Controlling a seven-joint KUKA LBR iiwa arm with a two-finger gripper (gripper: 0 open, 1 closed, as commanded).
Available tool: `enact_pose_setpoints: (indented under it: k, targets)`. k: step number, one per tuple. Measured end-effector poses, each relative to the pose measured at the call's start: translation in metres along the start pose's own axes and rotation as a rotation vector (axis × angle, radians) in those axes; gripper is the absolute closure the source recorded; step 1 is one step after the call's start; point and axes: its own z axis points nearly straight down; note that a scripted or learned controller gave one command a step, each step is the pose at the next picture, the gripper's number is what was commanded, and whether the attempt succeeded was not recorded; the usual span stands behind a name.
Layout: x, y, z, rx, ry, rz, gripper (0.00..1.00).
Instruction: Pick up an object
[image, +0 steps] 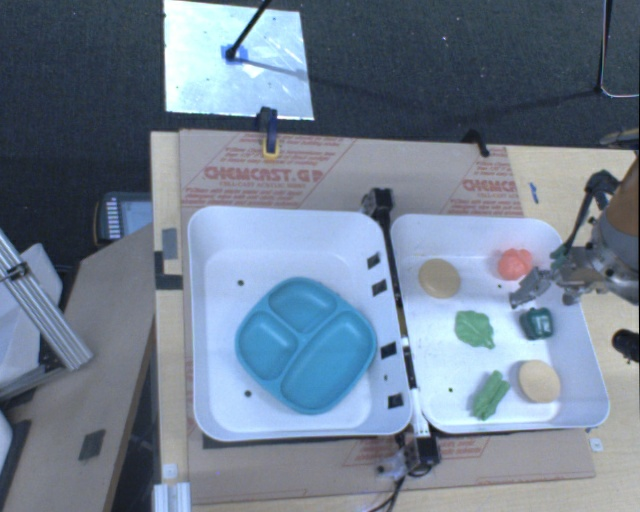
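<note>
A blue three-compartment plastic plate (306, 344) is seen lying in the left white bin (215, 300). In the right white bin (580, 400) loose items are scattered apart, likely to allow single picks: a tan disc (438, 278), a green leafy piece (474, 329), a green pod-like piece (490, 394), a second tan disc (538, 381) and an orange-red lump (515, 263). The gripper (535, 290) is poised just above a small dark green object (538, 323), probably the target, not grasped; whether it is spread or pressed together cannot be judged.

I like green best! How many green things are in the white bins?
3, all in the right bin: a leafy green piece in the middle, a long green piece near the front edge, and a small dark green thing by the tool, which might hide more.
</note>
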Motion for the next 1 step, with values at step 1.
enact_pose_setpoints:
  k: [1]
  targets:
    - [0.0003, 0.0030, -0.0061, -0.011, -0.003, -0.003, 0.00]
